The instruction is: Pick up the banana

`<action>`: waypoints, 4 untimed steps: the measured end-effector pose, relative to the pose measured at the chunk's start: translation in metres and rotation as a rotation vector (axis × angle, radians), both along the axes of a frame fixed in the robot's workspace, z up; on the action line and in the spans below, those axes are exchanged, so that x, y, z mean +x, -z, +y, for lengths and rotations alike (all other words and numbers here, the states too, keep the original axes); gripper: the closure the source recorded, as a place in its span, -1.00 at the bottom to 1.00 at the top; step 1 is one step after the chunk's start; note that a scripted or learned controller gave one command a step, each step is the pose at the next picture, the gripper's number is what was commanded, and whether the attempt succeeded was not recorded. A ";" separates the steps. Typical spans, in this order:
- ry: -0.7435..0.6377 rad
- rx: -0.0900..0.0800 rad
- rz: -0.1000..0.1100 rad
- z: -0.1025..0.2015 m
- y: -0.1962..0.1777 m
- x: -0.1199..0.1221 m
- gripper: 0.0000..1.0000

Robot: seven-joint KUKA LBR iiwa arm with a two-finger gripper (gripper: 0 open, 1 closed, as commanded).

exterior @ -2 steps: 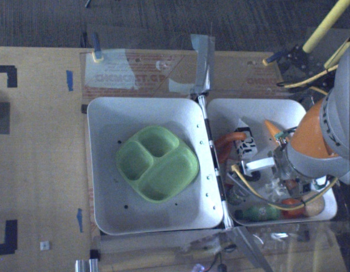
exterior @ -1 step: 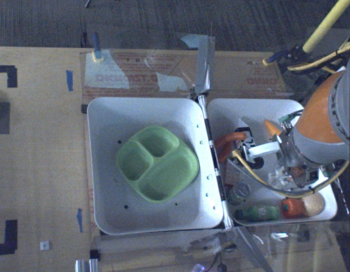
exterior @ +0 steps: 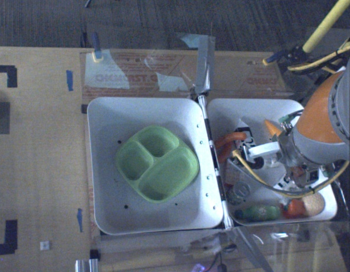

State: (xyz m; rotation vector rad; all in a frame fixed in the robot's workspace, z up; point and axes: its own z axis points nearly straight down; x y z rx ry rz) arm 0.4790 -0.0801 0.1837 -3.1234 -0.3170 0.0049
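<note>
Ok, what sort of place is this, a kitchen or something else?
Probably a robotics lab, not a kitchen: a robot arm reaches over two white bins on a wooden bench marked with blue tape.

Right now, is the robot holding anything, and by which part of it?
Cannot be told: the grey arm with the orange band hangs over the shallow white right-hand bin, and its wrist blocks the view of any hold.

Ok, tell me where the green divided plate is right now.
In the camera view, the green divided plate lies near the middle of the left-hand bin; the arm is over the right-hand bin.
</note>
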 end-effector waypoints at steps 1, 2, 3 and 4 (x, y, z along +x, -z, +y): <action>0.005 -0.001 -0.004 -0.065 0.098 0.001 -1.00; -0.002 0.000 0.000 -0.025 0.000 0.067 -1.00; 0.001 0.000 0.000 -0.018 0.083 0.060 -1.00; -0.019 0.002 0.001 -0.074 0.077 0.030 -1.00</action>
